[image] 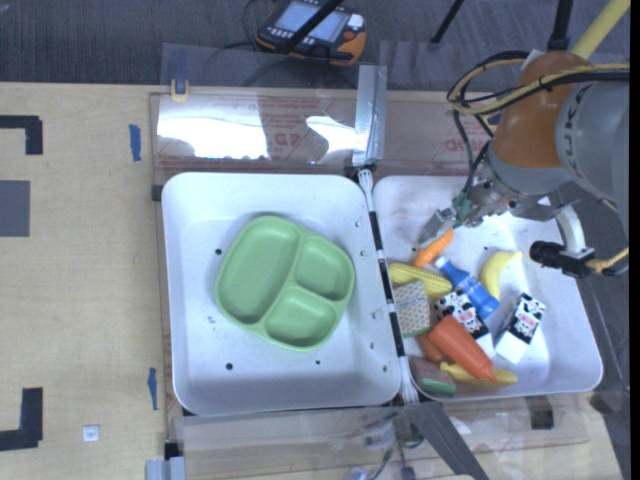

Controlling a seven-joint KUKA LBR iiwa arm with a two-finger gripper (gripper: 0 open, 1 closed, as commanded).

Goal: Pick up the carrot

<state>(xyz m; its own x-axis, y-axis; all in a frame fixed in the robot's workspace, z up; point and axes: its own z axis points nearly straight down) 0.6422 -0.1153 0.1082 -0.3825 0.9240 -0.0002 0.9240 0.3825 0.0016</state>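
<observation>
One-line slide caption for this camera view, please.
Grey arm's claw hovers over the right white bin near a small orange carrot; green divided plate sits in the left bin.

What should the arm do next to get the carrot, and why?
Probably lift straight up a little. The pincer is low in the right bin, and a small orange carrot hangs at its tip, near the corn. I can't tell whether it is truly gripped; a short lift would test that.
</observation>
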